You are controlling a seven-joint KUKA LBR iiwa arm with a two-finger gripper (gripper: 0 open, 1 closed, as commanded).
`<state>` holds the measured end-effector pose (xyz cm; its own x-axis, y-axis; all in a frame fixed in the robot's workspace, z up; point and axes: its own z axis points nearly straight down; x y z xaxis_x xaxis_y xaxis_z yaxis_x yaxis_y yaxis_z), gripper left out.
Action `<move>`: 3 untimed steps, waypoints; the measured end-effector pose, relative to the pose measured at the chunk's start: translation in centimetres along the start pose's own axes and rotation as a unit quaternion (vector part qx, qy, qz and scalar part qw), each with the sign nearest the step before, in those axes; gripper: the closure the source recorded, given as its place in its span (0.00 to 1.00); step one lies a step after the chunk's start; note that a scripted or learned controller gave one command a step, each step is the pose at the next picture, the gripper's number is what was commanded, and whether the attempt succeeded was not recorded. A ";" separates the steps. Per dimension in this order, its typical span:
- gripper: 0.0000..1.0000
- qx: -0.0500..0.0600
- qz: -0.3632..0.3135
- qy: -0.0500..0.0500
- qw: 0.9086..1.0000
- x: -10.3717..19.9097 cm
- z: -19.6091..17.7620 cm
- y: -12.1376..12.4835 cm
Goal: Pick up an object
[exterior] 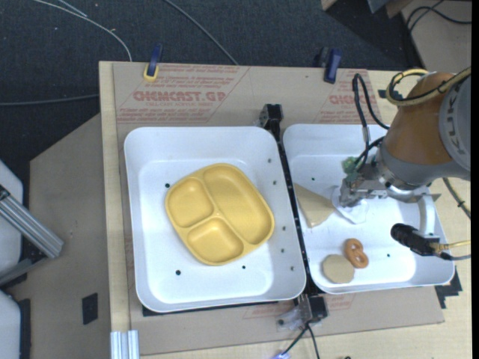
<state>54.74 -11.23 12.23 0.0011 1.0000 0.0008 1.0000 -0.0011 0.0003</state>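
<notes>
Around the yellow three-compartment plastic plate (218, 212), the left white bin's (142, 223) floor lies open on every side.

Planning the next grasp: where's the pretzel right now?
The pretzel lies in the right bin, near its front edge, just above the tan round piece and below the gripper.

Pretzel (355, 252) beside cookie (338, 268) (right bin)

Grey arm (449, 137) with an orange band (412, 126), black cables looping along it.
</notes>
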 end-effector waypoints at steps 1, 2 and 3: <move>1.00 -0.003 -0.001 -0.001 1.000 0.8 -4.7 0.5; 1.00 -0.003 -0.001 -0.001 1.000 0.3 -9.9 1.6; 1.00 -0.004 -0.001 -0.002 1.000 0.3 -14.7 2.6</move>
<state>57.34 -10.92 26.97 -0.0015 1.0000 -0.0023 1.0000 0.0015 0.0076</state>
